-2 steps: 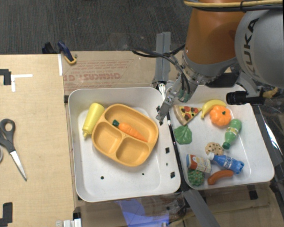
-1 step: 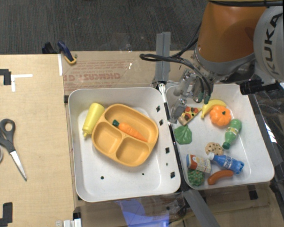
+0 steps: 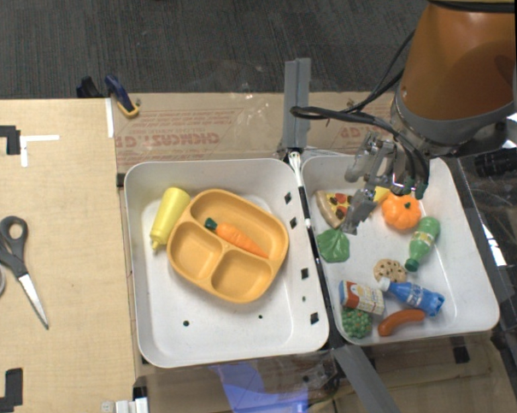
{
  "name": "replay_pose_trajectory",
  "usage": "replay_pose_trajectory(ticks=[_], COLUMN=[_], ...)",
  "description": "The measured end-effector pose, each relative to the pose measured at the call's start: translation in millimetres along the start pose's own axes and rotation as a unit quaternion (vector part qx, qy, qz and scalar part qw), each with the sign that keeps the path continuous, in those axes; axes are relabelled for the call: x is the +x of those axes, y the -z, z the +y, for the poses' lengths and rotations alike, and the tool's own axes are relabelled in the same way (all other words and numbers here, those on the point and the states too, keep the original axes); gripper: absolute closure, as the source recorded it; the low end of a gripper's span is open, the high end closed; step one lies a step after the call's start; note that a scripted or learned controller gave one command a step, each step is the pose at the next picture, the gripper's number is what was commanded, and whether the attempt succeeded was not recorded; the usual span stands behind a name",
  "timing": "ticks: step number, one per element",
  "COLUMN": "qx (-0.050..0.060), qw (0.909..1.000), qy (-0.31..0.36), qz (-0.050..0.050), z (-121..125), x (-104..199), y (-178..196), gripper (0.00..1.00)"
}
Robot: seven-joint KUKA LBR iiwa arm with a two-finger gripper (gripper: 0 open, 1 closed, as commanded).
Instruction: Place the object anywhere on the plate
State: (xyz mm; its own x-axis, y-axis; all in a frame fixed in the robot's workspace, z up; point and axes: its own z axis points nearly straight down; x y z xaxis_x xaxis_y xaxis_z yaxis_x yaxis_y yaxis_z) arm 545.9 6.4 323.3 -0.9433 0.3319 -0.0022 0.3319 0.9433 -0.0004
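Scissors (image 3: 13, 263) lie at the left edge of the frame on the wooden bench (image 3: 67, 338), well apart from the bins. Left bin (image 3: 161, 334) holds a yellow three-compartment plate (image 3: 228, 245), tilted diagonally in the bin's upper middle. Carrot (image 3: 234, 234) lies in the plate's long upper compartment, green top toward upper left. Yellow bottle (image 3: 168, 215) lies just beside the plate's upper-left rim, touching or nearly so. Right bin (image 3: 468, 312) carries the clutter: pizza slice (image 3: 333, 207) near its upper left, green leaf-shaped piece (image 3: 334, 245) below that, a small carton (image 3: 362, 296) and a green clump (image 3: 356, 324) toward the lower left, cookie (image 3: 385, 269) mid-bin, red sausage (image 3: 399, 321) at the bottom, blue bottle (image 3: 415, 296) just above the sausage, green bottle (image 3: 422, 243) right of centre, orange pumpkin (image 3: 402, 212) upper right. Gripper (image 3: 361, 207) hangs over the right bin's upper part, between the pizza slice and the pumpkin, with the arm's orange band filling the upper right corner. Cannot tell whether the pincer is released or clenched; nothing is visibly between its tips.
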Motion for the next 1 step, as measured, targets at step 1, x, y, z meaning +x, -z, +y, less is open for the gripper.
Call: replay_pose_trajectory(ticks=[1], qx=[0.000], qw=[0.9996], qy=[0.027], qz=[0.001], z=[89.1], x=[9.0], y=[-61.6], gripper=[0.00])
